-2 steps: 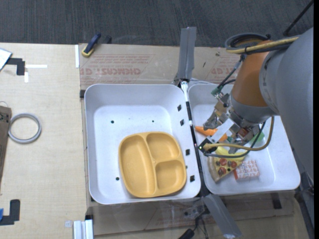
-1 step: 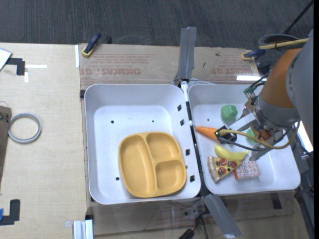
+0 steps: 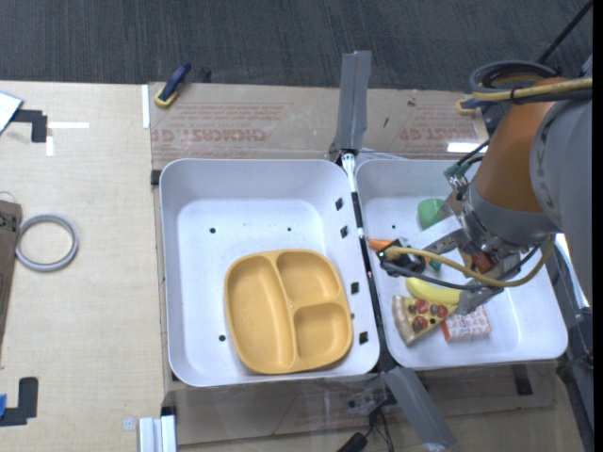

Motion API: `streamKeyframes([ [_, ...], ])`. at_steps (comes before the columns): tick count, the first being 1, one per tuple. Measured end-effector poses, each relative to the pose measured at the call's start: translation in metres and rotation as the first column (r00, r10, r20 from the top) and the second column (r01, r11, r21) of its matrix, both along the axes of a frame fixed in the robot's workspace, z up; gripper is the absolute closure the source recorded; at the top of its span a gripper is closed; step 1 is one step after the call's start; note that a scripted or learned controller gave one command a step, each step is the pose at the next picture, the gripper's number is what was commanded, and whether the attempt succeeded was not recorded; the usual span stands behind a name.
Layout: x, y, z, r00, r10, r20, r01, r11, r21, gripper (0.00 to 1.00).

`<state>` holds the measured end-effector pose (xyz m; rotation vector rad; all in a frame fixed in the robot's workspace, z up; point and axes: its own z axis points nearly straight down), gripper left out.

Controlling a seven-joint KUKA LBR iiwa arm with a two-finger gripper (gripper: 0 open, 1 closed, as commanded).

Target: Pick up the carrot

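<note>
The carrot [image 3: 383,249] shows as a small orange piece with a green end, close to the left wall of the right bin [image 3: 537,347], and gripper hardware hides part of it. My gripper [image 3: 468,271] hangs low over the middle of the right bin, to the right of the carrot and just above a banana [image 3: 435,292]. I see nothing clearly held in it.
In the right bin a pizza slice [image 3: 415,317] and a red-and-white packet [image 3: 468,326] lie near the front, and a green item [image 3: 431,212] lies at the back. The left bin [image 3: 188,252] holds a yellow divided plate [image 3: 287,309]. A tape roll [image 3: 44,242] lies on the bench at left.
</note>
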<state>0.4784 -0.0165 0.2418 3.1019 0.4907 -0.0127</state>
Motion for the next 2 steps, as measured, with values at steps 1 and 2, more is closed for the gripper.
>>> streamKeyframes([
  [1,0.002,-0.023,0.185,0.996,-0.084,0.004,0.084,0.996,-0.004,0.0],
  [2,0.028,0.008,0.066,0.996,0.088,-0.002,-0.088,0.996,-0.001,0.0],
])
